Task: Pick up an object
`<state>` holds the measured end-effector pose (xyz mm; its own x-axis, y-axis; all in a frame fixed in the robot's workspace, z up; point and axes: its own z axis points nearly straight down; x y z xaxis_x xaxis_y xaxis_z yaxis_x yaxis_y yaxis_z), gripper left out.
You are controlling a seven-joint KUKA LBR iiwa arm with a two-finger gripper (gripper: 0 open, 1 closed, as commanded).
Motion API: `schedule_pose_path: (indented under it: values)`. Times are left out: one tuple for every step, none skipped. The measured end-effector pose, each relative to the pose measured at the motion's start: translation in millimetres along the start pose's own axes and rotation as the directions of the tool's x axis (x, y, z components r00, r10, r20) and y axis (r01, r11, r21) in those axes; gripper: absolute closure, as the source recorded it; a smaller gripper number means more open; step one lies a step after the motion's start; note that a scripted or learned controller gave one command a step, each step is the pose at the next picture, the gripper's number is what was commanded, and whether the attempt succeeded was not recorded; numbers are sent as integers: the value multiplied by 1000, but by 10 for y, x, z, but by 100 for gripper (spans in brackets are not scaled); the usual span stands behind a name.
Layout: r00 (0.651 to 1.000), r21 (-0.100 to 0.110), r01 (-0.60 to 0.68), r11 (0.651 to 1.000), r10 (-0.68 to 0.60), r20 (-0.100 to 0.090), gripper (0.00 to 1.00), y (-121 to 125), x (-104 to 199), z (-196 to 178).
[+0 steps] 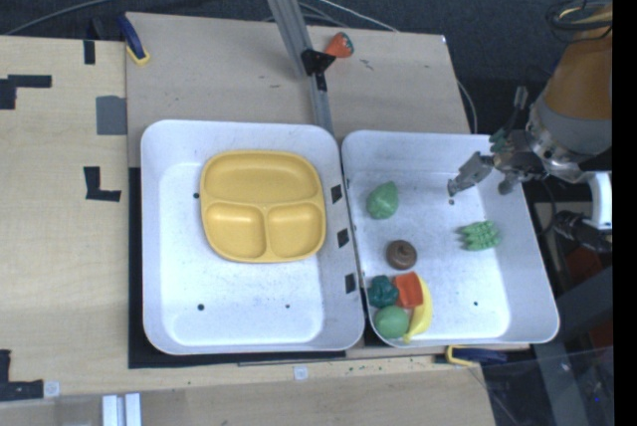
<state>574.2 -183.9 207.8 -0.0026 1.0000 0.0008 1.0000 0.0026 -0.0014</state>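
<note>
The gripper [466, 181], its state unclear, hangs just above the green toy [480, 236].

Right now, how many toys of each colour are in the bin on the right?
Green: 4 (rounded light green lump, spiky green piece, dark teal-green piece, round green ball)
Brown: 1 (round brown doughnut shape)
Orange-red: 1 (orange-red block)
Yellow: 1 (curved yellow banana shape)
Total: 7

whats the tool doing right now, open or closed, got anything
Tool: over the right bin, nothing seen between its fingers; open or closed cannot be told.
</note>
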Motion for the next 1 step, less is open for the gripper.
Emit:
schedule_pose_path:
  values:
    - [1000, 0, 0, 1000, 0, 0, 0, 0, 0, 0]
